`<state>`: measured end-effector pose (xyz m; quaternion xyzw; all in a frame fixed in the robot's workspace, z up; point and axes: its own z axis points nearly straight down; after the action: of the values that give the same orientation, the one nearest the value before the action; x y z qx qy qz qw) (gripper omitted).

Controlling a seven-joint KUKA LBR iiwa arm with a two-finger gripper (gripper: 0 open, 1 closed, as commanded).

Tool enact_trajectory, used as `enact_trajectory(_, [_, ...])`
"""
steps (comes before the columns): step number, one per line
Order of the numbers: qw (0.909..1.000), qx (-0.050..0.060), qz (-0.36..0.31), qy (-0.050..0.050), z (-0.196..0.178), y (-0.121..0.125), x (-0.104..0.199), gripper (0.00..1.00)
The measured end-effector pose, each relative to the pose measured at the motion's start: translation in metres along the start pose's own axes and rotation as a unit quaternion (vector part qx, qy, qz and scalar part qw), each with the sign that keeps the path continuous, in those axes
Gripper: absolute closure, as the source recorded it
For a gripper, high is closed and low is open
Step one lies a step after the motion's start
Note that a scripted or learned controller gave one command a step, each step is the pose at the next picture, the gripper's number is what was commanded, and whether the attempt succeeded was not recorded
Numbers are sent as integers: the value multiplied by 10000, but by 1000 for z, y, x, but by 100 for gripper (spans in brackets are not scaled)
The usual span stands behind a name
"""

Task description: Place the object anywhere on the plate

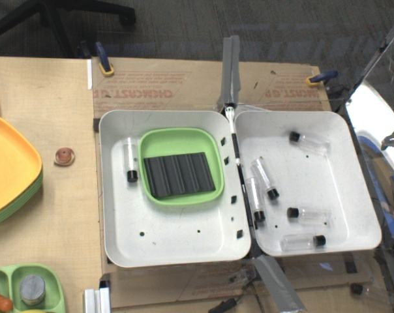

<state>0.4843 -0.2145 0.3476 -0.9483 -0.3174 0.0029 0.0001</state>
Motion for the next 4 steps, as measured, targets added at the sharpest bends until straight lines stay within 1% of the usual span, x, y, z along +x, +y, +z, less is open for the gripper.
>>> enact_trajectory(1, [9986, 7, 538, 1, 51, -1, -8, 0])
enact_trajectory(2, [9914, 4, 1307, 0, 33, 2, -10, 0])
enact_trajectory(3, [9807, 5, 1954, -2, 13, 2, -10, 0])
enact_trajectory(4, [9758, 8, 2189, 2, 34, 2, -10, 0])
